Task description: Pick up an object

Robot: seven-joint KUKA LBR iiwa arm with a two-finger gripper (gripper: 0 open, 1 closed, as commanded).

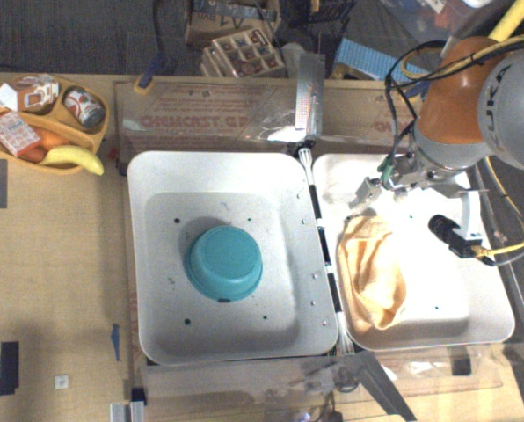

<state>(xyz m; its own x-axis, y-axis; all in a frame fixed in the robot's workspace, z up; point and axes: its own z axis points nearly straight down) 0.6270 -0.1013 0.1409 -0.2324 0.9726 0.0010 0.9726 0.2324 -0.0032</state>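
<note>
From my remote station, I see the tool above the right bin, just beyond a crumpled yellow cloth; its grip I cannot tell.

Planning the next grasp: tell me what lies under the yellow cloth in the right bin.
The yellow cloth lies crumpled on the right bin's white floor, by its left wall. Bare floor shows around it. Whatever its folds cover is hidden. The claw hangs above the cloth's far end.

Teal bowl sat upside down in left bin. Yellow cloth lay crumpled in right bin; gripper hung just above cloth's top edge.
</note>
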